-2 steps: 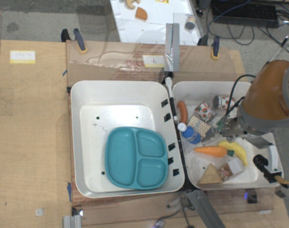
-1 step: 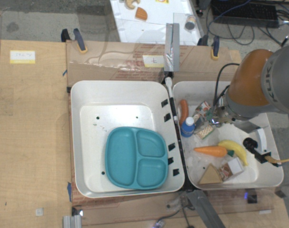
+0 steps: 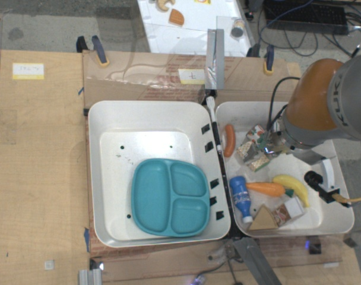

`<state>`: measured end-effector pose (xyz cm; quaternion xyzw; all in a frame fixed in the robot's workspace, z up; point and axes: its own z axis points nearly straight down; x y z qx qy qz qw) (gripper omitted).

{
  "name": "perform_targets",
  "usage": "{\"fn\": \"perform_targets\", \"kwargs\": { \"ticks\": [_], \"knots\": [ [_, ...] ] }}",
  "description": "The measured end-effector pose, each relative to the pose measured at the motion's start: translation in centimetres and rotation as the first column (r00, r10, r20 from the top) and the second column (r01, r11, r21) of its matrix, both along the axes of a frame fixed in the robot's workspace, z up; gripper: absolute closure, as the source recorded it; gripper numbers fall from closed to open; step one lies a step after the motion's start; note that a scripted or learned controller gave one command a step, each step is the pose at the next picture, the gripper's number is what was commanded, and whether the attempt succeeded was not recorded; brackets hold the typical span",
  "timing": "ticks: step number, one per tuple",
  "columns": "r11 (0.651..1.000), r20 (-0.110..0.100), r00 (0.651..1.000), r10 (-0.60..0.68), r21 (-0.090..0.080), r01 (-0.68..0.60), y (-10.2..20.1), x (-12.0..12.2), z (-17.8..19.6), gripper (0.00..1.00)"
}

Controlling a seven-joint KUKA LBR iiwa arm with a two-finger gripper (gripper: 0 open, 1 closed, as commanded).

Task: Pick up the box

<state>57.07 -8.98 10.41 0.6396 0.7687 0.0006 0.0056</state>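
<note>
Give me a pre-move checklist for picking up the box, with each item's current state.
1. Box located: ok, a small box lies at the near end of the right bin.
2. Pincer over the box: not ok, it sits at the bin's far end above a crumpled packet.
3. Pincer opening: cannot tell.
4. Room around the box: not ok, the banana and a tan wedge crowd it.
5. Box free of cover: ok, nothing lies on top.

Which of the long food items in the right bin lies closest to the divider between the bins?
The sausage, reddish and lying lengthwise along the divider. The carrot and banana lie farther right.
</note>
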Motion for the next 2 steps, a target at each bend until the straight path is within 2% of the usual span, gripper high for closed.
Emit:
{"fn": "perform_targets", "kwargs": {
  "ticks": [1,2],
  "knots": [
    [0.996,-0.005,0.996,0.087,0.005,-0.087,6.0,7.3,10.7,1.00],
    [0.998,-0.006,0.998,-0.058,0.005,0.058,11.5,8.8,9.6,1.00]
  ]
}}
